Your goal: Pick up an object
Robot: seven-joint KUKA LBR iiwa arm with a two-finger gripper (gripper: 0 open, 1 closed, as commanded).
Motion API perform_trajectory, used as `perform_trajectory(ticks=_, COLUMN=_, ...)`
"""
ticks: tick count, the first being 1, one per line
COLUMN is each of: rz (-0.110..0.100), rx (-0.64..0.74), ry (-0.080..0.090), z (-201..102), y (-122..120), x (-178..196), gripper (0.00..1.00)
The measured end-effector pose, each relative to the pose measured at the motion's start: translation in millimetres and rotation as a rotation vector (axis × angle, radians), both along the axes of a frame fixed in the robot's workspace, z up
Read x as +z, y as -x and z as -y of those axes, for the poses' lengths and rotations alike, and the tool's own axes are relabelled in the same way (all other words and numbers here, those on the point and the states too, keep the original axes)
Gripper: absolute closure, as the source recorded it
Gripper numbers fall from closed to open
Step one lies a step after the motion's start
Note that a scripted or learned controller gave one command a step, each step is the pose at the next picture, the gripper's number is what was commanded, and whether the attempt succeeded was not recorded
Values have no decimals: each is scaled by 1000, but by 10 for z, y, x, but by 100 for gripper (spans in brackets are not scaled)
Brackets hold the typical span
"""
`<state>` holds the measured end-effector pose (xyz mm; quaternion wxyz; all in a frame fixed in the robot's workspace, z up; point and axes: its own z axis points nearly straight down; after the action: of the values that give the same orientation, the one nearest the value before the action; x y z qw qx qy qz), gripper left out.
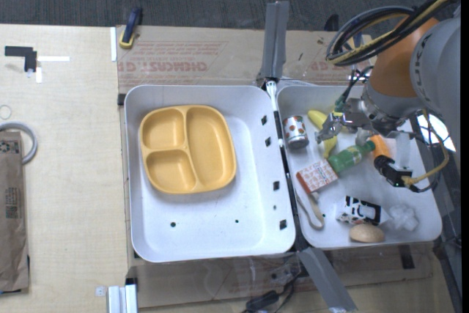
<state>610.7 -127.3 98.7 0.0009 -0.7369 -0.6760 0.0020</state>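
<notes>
My gripper (329,131) hangs low in the upper left part of the right bin (429,227). It sits just above a yellow-green piece (330,146) and the cap end of a green bottle (352,156). A yellow banana-like piece (316,116) lies just left of it, and a small can (295,131) stands further left. Nothing can be seen held in the gripper. An orange item (382,147) lies under the wrist, partly hidden.
The right bin also holds a red-and-white box (317,176), a wooden spoon (312,207), a black-and-white item (361,211), a tan bun-like object (366,233) and clear plastic (402,215). The left bin (212,231) holds a yellow divided plate (188,149). Cables arch over the arm.
</notes>
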Motion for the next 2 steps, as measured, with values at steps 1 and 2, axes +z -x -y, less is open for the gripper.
perform_trajectory(ticks=1, rz=-4, rx=0, ry=1, z=12, y=2, x=62, gripper=100)
perform_trajectory(ticks=2, rz=-4, rx=-1, ry=1, z=11, y=2, x=62, gripper=0)
